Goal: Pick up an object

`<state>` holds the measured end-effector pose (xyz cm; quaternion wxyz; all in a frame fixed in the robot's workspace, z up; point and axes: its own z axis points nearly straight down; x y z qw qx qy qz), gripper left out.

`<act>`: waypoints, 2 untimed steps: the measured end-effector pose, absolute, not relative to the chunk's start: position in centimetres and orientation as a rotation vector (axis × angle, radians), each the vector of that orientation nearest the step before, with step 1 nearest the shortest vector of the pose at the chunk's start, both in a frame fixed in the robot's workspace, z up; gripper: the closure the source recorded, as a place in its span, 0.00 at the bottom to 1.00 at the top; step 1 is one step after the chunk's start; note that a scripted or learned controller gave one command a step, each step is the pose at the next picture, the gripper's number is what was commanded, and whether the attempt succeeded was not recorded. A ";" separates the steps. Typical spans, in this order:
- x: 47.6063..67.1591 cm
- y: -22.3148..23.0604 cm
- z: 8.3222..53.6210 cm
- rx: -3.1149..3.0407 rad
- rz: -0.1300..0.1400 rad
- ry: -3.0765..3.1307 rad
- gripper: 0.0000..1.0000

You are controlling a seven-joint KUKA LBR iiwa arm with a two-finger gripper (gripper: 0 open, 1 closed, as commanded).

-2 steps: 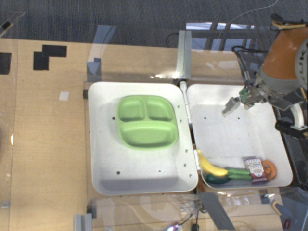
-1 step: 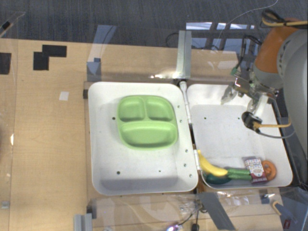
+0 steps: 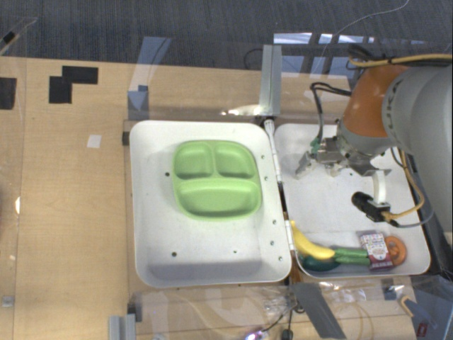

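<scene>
Here the tool (image 3: pixel 327 154) hangs over the right bin's (image 3: pixel 333 211) far end; whether it is open I cannot tell. The banana (image 3: pixel 309 245) lies at the near edge; descend squarely across its middle.

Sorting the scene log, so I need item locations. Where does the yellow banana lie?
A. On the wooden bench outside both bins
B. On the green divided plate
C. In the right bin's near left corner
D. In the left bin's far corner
C: the banana lies in the right bin, at its near left corner, beside a green item.
</scene>
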<state>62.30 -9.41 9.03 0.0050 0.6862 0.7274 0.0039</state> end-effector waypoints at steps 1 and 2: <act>58.9 -1.0 18.6 1.893 0.007 2.502 0.00; 52.1 3.9 18.5 1.639 0.005 2.677 0.00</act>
